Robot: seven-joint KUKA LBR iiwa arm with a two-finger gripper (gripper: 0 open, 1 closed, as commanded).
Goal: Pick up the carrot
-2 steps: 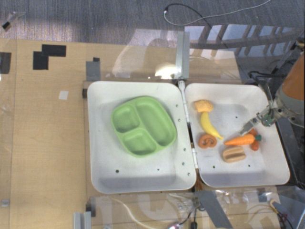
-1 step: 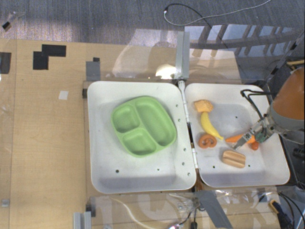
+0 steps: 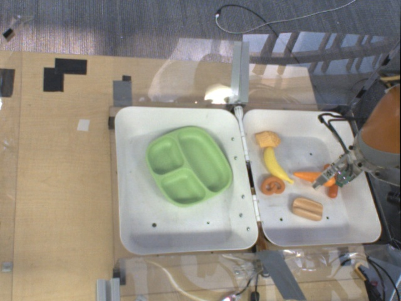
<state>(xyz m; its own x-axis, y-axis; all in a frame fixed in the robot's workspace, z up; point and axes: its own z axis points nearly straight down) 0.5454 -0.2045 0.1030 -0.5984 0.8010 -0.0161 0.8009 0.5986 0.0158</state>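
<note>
Jaws (image 3: 330,179) are down in the right bin (image 3: 369,231), right at the carrot's (image 3: 307,176) right end; can't tell if they're wide, narrow or gripping. Carrot lies flat, pointing left toward the banana (image 3: 276,166), donut-like ring (image 3: 272,185) and bread roll (image 3: 307,208) nearby. Looks like the grasp step. Next: confirm closure on the carrot, then lift straight up, clear of the neighbours.
</note>
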